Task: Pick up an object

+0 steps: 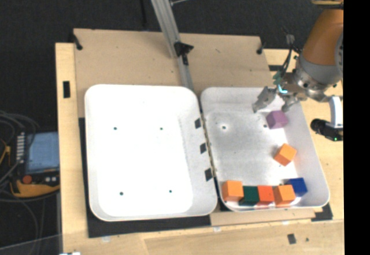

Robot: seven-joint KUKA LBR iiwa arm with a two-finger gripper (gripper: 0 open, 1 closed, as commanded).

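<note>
In the right white bin [228, 150], the metal two-finger gripper [272, 102] hung near the far edge, fingers spread apart and grasping nothing, just above a small purple block [277, 119] lying loose beneath its right finger.

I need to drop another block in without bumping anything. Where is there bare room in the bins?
The left bin is bare throughout. In the right bin, the left-middle stretch is free, bordered by the divider and the lone orange block. Crowded: the near edge's row of blocks, and the far right by the pincer and purple block.
</note>
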